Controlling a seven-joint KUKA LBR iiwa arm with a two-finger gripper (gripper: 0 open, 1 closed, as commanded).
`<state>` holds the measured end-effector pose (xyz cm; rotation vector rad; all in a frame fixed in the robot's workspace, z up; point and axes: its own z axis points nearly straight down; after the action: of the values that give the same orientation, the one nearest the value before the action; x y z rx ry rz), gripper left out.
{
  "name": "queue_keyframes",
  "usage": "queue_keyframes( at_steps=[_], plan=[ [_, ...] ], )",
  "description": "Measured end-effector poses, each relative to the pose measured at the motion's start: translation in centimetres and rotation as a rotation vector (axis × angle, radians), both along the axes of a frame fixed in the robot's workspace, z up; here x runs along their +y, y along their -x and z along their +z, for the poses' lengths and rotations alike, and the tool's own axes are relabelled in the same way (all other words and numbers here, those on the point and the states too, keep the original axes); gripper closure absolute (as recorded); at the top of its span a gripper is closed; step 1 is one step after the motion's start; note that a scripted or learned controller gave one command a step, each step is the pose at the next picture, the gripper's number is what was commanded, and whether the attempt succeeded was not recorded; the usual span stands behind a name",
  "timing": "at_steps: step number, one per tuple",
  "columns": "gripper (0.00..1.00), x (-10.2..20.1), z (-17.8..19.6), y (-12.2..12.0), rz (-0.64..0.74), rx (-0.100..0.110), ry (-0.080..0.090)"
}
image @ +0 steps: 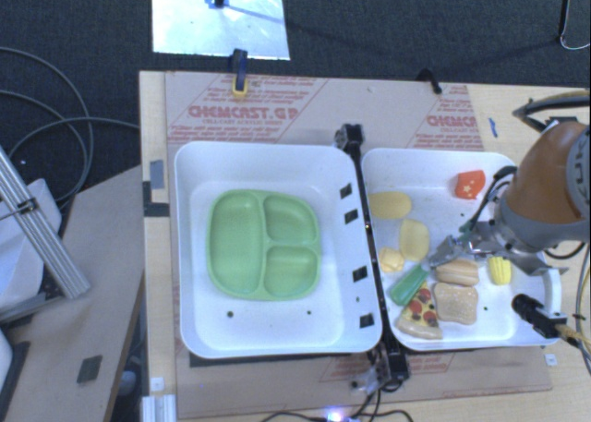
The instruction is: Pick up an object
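- Toy food sits crowded in the right bin (383, 163), which serves as the supply side: a red piece (469, 184) near the far wall, a yellow oval piece (391, 205) and a second yellow piece (414, 240) toward the middle, a green pod (407, 285), a pizza slice (420, 310), a slice of toast (456, 303), a bread roll (456, 272) and a small corn cob (500, 270).
- Left bin (277, 157) carries a green divided plate (264, 244) lying flat in its middle, well apart from the food, with all its compartments bare; it looks like a likely place for a picked item.
- Both bins rest side by side on a cardboard sheet (305, 106) that covers the tabletop (148, 115), a dark hinge strip between them.
- Arm (552, 191) reaches in from the right and bends down over the right bin.
- Gripper (450, 249) hangs low just above the bread roll, near the second yellow piece and the green pod, pointing toward the bin's middle.
- Its jaws are too small and blurred to judge, so I cannot tell whether they are spread or pressed together, and nothing shows plainly between them.
- Judging by its position, the bread roll or the yellow piece beside it is the likely target.
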<state>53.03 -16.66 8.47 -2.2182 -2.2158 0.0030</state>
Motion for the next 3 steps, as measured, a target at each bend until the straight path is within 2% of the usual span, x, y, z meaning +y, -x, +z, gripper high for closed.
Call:
queue_keyframes(
  at_steps=[1,2,3],
  plan=[
    [0.00,8.0,0.0,2.4,0.009,-0.008,0.002],
    [0.00,5.9,0.0,-4.4,0.006,-0.014,0.005],
    [1.00,5.9,1.1,-4.2,0.005,-0.012,0.004]
  ],
)
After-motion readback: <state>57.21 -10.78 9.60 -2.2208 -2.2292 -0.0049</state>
